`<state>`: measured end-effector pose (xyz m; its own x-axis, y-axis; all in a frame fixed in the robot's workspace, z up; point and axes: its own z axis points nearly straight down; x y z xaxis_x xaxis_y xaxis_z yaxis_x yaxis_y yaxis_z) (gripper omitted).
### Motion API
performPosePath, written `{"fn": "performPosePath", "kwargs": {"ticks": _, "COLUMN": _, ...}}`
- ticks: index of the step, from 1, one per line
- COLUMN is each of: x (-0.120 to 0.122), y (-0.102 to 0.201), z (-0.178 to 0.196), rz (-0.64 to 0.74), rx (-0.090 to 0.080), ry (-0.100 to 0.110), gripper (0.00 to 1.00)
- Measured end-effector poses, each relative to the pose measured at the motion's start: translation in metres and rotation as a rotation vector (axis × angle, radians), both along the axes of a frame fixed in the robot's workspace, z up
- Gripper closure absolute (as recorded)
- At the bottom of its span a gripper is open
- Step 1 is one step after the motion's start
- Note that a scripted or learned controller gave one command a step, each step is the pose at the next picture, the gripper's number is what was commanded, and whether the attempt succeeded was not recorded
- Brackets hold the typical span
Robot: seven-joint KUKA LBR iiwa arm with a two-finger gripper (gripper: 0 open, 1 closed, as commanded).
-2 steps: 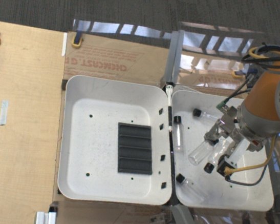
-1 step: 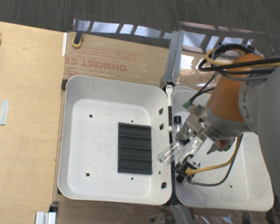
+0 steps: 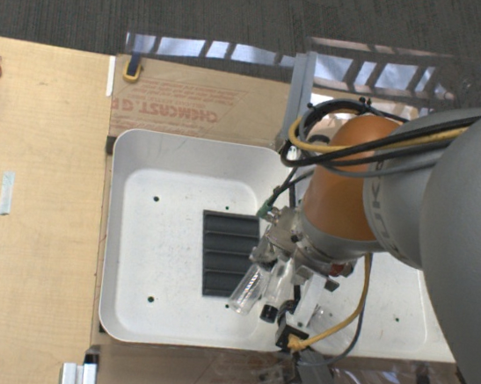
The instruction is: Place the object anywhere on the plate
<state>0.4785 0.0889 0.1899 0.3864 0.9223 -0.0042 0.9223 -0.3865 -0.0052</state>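
pincer (image 3: 255, 293) of mine hangs low over the left bin (image 3: 130, 216), at the right edge of the black ridged object (image 3: 225, 251) lying flat there; cannot tell its state. likely lining up a grasp.

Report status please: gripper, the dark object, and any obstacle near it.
Gripper low at right edge of black ridged object. Object lies flat in left bin. Nothing else beside it.
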Motion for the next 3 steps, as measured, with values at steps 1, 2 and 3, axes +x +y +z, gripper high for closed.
{"fn": "performPosePath", "kwargs": {"ticks": 1, "x": 0.0, "y": 0.06, "z": 0.008, "rz": -0.094, "rx": -0.002, "ry": -0.001, "gripper": 1.0}}
{"fn": "performPosePath", "kwargs": {"ticks": 2, "x": 0.0, "y": 0.06, "z": 0.008, "rz": -0.094, "rx": -0.002, "ry": -0.002, "gripper": 0.0}}
{"fn": "performPosePath", "kwargs": {"ticks": 3, "x": 0.045, "y": 0.076, "z": 0.067, "rz": -0.192, "rx": -0.003, "ry": -0.003, "gripper": 0.0}}
